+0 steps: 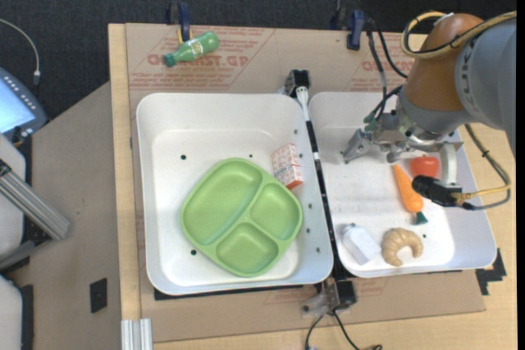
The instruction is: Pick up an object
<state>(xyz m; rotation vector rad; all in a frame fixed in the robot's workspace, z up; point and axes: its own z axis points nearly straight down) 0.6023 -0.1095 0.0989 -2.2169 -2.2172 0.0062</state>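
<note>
Lying in the right bin [472, 254]: tapered orange carrot [407, 190], green-tipped.

In the right bin, an orange carrot [406, 190] lies pointing from eleven to five o'clock, a tan croissant [402, 245] curls at its six o'clock, and a small white packet [358, 243] lies flat at the croissant's nine.

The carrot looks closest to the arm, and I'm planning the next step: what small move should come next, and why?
Probably a short shift toward the front of the right bin and then down. The end effector hangs over bare floor at the bin's back, while the carrot lies just in front of it, apart from the croissant and the white block, so there is room around it.
</note>
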